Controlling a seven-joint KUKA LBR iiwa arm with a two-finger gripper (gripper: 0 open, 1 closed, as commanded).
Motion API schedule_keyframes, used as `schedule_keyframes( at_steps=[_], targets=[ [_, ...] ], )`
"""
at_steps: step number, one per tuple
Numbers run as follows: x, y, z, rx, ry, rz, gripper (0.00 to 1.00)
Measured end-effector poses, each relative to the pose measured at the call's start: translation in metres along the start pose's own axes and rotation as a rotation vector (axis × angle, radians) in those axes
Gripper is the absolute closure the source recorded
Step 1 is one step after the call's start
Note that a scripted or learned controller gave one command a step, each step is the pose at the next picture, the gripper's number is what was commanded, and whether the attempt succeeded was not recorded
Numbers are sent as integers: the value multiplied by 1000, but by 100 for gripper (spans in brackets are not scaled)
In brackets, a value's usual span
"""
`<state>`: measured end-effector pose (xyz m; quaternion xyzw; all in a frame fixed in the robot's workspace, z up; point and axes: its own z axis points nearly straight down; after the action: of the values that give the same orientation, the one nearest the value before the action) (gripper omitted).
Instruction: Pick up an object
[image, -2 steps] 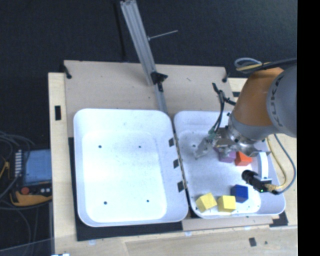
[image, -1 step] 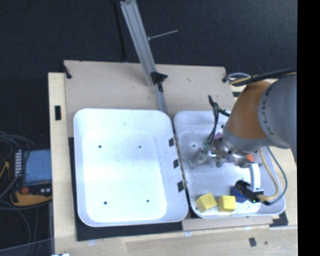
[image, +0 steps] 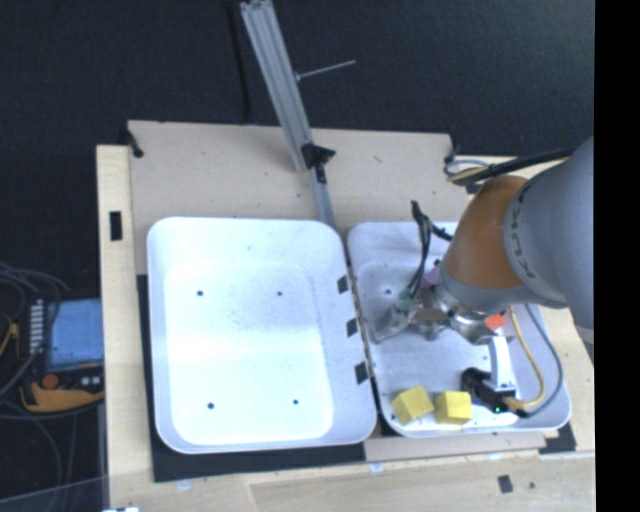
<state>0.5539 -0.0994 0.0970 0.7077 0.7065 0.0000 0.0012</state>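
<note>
Reaching into the right bin (image: 388, 268) from its right side, the grey arm (image: 545, 235) bends down over the bin's middle, its orange band (image: 487, 245) above the wrist. The gripper (image: 396, 322) sits low near the bin's left wall, about halfway along it. Whether it is spread or pressed together cannot be told at this slant, and no object can be made out in its grasp. Two objects lie on the floor of the right bin by its near rim. One yellow block (image: 412, 404) is toward the near left corner and a second yellow block (image: 454, 405) is just beside it on the right. Both are well apart from the gripper. The left bin (image: 250, 330) lies alongside the right bin's left wall. A slanted metal rail (image: 285, 90) ends just beyond the right bin's far left corner.
</note>
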Motion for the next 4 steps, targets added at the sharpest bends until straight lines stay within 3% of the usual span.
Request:
schedule_keyframes(
  at_steps=[1,2,4],
  targets=[
    [-1,1,-12,-4,0,6,100],
    [-10,6,-73,-6,0,1,100],
    [-12,8,-145,-3,0,-4,100]
  ],
)
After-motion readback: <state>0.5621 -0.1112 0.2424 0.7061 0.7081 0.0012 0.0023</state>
